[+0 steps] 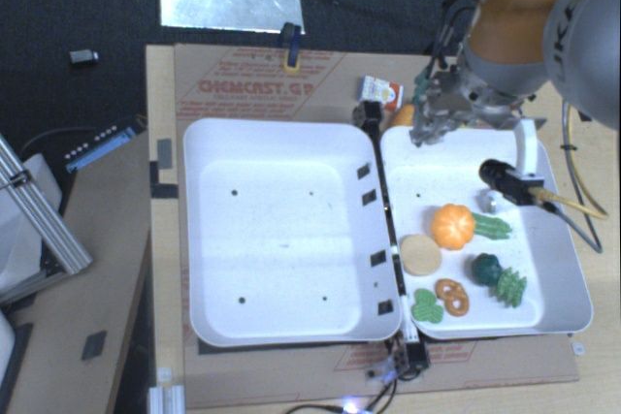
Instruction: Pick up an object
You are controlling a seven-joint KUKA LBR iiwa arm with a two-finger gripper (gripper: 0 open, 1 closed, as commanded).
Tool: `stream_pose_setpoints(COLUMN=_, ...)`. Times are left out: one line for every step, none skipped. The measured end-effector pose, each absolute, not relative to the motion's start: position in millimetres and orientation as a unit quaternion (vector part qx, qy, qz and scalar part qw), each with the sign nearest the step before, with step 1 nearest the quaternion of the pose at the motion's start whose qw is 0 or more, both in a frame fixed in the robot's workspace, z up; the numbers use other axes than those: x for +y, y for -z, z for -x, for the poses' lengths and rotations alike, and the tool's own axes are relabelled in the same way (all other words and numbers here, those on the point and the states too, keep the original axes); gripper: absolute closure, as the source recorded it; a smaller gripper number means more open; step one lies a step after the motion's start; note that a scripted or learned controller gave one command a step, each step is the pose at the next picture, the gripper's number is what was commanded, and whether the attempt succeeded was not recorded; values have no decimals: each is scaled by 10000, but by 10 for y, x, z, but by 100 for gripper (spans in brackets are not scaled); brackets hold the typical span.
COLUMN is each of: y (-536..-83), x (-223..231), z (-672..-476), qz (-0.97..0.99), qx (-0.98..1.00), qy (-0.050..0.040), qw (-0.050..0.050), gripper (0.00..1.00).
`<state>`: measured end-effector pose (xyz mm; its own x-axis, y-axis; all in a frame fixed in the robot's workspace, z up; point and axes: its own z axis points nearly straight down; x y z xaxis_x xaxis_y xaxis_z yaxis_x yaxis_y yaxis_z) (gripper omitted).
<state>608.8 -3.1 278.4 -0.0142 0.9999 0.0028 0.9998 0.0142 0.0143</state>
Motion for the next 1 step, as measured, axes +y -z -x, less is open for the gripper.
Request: stream_pose_setpoints(y=-1812, x=585, z=-6392, qz=-7039, qx=7103, qy=-11, qw=0, gripper=100)
